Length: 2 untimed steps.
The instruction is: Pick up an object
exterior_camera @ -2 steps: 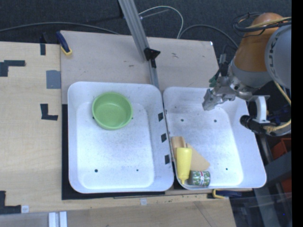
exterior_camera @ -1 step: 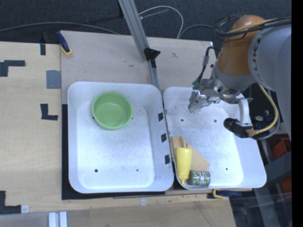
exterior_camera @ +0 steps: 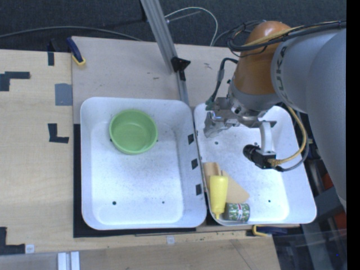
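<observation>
A pale wooden bench (exterior_camera: 34,151) bears two white bins; the gripper (exterior_camera: 214,124) hangs over the right bin (exterior_camera: 292,201), its finger state impossible to tell, dark carpet (exterior_camera: 56,7) beyond

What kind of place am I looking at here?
Most likely a robotics lab test bench. A grey arm reaches over two white bins, one holding a green bowl, the other a yellow bottle and a small can; cables trail behind.

Green bowl (exterior_camera: 133,131), yellow bottle (exterior_camera: 218,194), green-labelled can (exterior_camera: 237,212), speckled white bins (exterior_camera: 90,167).
</observation>
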{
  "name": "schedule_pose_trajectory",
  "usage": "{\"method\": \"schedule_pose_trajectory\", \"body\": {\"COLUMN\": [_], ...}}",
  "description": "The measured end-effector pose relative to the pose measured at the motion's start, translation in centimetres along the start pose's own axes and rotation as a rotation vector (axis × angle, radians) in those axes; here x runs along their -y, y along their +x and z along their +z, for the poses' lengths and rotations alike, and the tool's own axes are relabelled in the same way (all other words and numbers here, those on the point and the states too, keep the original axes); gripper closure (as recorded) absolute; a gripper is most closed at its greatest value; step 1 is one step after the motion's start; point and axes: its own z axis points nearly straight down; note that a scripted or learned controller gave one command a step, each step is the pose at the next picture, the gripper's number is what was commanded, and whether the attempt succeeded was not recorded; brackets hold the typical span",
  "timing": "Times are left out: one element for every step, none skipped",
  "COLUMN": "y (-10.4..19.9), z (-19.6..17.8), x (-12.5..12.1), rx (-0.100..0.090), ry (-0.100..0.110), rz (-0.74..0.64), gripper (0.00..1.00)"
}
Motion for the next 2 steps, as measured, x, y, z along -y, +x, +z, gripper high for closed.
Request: {"method": "schedule_pose_trajectory", "body": {"y": [5.8, 11.1], "z": [-1.4, -2.0], "x": [0.2, 1.0], "rx": [0.000, 0.000], "ry": [-0.003, -0.001], "rz": [-0.002, -0.001], "gripper": [1.00, 1.00]}}
